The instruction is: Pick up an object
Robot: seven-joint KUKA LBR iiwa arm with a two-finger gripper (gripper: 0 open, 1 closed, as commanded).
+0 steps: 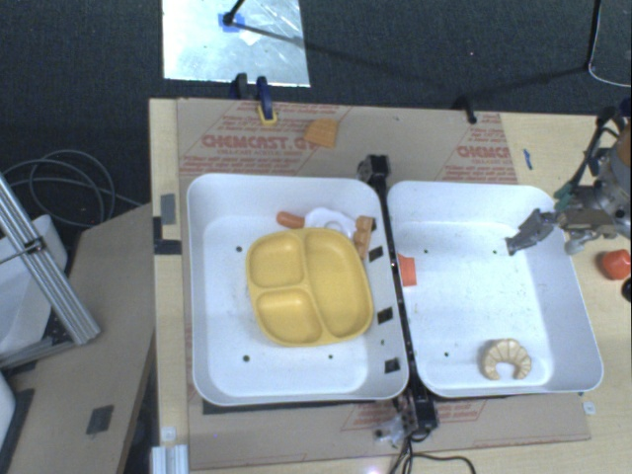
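Observation:
In the right bin (553, 294) a tan croissant (506, 359) lies near the front right corner. A small orange-red piece (407, 271) rests against that bin's left wall. My gripper (549, 229) hangs over the right bin's far right part, well above and behind the croissant, with nothing seen in it. In the left bin (212, 294) sits a yellow divided plate (308, 286). Behind the plate lie an orange sausage-like piece (290, 220), a white item (329, 221) and a small brown piece (363, 231).
A red object (614, 262) sits on the bench just right of the right bin. A black divider with clips (388, 265) runs between the bins. A tan scrap (321, 132) lies on the cardboard behind the left bin. A shiny sheet (235, 26) lies on the floor beyond.

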